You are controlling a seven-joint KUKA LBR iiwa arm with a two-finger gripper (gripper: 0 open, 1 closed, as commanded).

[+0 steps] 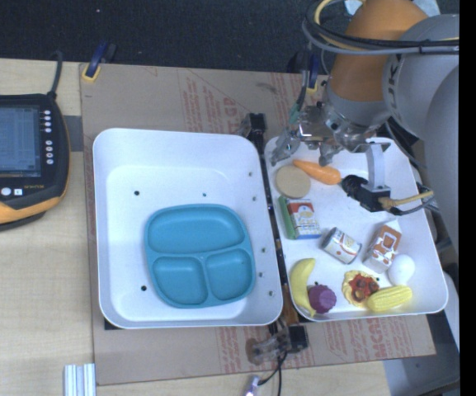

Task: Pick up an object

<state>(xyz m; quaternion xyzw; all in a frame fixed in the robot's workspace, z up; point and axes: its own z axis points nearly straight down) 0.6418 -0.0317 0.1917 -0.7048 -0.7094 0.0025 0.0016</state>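
Camera view: gripper (310, 143) hangs open just above the carrot (318, 171), nothing held. I'd drop straight down, straddle the carrot across its width, and stay off the disc (293, 181) beside it

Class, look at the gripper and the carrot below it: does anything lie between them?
Nothing visible does. The gripper hangs at the far end of the right bin, and the carrot lies just in front of it, beside the round tan disc.

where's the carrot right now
The carrot lies at the back of the right bin, beside the round tan disc, just below the gripper.
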